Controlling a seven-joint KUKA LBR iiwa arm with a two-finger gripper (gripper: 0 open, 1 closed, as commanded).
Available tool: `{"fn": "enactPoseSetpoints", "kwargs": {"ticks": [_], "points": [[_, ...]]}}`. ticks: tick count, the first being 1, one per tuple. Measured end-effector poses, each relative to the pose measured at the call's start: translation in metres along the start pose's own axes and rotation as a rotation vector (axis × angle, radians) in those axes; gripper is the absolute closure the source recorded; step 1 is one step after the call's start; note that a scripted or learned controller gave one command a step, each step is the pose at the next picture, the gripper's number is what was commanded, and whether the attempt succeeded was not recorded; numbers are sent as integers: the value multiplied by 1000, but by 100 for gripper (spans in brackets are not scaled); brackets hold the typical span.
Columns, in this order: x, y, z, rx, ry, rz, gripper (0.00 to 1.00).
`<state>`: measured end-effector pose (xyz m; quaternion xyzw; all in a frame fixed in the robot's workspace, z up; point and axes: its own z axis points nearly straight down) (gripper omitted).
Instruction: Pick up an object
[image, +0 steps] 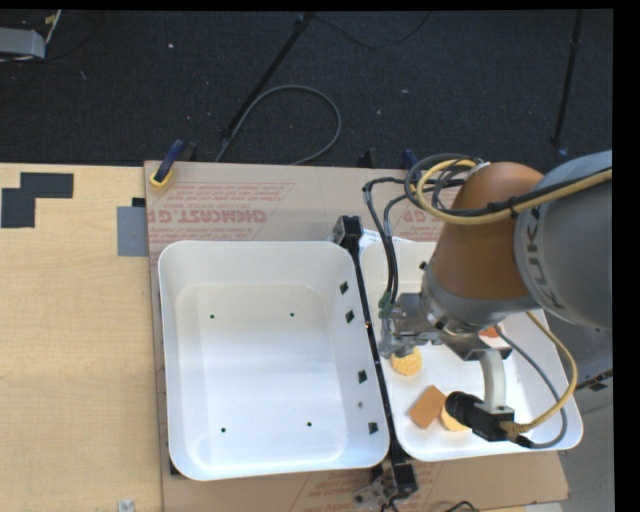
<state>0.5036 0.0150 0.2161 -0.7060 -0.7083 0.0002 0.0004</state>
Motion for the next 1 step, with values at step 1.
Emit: {"fn": "enactPoseSetpoints", "kwargs": {"ticks": [1], "points": [[45,10,-10,-1,0,0,100]]}}
